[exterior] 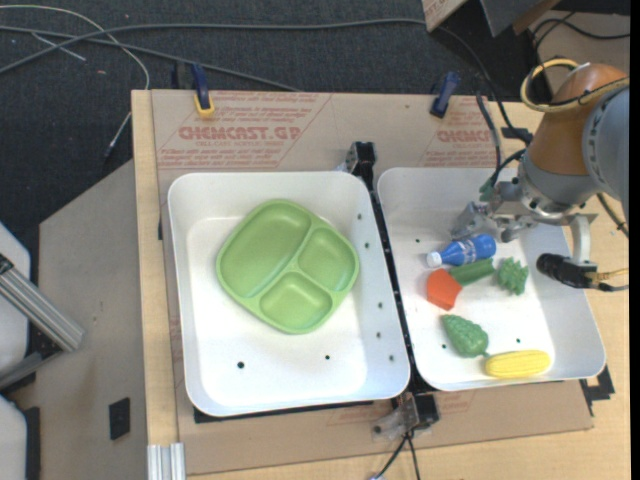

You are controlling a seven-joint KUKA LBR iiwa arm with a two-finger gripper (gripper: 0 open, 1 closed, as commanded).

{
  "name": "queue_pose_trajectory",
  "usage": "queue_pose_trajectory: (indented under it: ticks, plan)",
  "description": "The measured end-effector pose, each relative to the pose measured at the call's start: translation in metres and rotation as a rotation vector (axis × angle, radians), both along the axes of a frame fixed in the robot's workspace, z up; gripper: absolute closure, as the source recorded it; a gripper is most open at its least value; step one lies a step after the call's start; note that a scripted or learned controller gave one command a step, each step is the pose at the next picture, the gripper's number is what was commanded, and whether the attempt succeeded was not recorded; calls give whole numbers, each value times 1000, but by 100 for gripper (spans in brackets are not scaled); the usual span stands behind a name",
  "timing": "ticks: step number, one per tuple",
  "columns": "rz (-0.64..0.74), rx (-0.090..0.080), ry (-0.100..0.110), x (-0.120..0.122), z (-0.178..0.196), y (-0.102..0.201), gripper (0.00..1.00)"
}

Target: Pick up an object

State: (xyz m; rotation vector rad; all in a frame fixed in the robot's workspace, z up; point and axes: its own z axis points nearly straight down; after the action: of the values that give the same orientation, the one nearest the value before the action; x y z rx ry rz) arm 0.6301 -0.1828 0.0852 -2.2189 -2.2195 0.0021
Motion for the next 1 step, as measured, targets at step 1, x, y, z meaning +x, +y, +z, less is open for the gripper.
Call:
queue_pose_trajectory:
  ticks: [1]
  plan:
    - [0, -1, -4, 1, 12, 0, 100]
